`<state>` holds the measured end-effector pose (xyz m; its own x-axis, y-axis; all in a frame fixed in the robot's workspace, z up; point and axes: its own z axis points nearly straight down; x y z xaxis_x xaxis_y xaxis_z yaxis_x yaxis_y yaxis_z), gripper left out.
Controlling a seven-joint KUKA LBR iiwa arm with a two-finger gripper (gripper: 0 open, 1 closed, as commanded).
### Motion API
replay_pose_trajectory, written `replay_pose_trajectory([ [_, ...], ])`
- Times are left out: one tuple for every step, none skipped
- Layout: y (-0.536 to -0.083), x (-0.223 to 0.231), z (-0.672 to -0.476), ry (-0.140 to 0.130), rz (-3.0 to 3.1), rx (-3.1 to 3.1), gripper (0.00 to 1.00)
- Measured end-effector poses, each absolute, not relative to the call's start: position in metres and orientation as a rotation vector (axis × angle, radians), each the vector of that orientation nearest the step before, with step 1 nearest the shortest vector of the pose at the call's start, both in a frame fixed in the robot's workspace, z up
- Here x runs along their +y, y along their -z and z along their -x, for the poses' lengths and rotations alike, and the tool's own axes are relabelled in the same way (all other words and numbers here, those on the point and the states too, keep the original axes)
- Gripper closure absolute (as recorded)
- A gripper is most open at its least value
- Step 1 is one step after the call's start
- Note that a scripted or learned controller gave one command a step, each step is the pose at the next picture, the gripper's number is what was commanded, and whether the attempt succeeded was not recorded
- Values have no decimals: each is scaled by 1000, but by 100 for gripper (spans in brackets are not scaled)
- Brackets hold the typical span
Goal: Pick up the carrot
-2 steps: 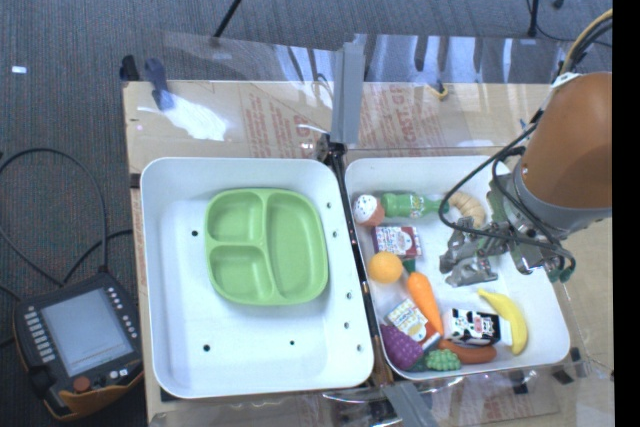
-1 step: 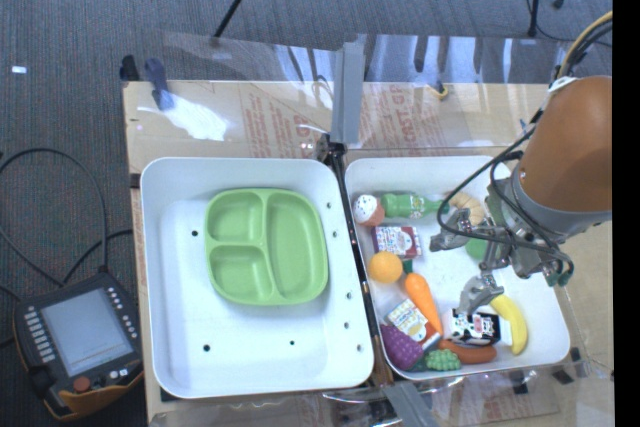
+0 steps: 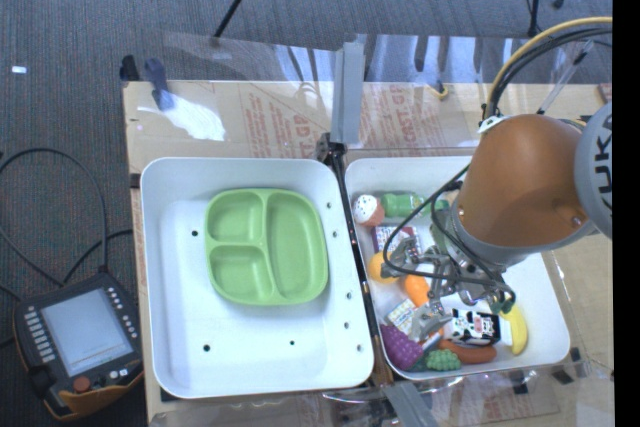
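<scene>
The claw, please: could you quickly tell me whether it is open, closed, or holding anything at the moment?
Claw: low in the right bin, beside the carrot; open or closed cannot be told.

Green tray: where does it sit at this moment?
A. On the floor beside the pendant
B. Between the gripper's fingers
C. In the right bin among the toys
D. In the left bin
D. The green tray lies flat in the left bin, apart from the toys, which are crowded into the right bin under the arm.
</scene>
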<state>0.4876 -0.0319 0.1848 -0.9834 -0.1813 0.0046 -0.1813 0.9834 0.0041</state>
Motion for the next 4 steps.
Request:
replay_pose_trajectory([
  [-92,-89,-501,2,-377,-3128,0],
  [-105,-87,-506,0,-388,-3141,100],
  [-225,-146,-505,-6,-711,-3069,100],
  [-274,-63,-486,2,-157,-3140,100],
])
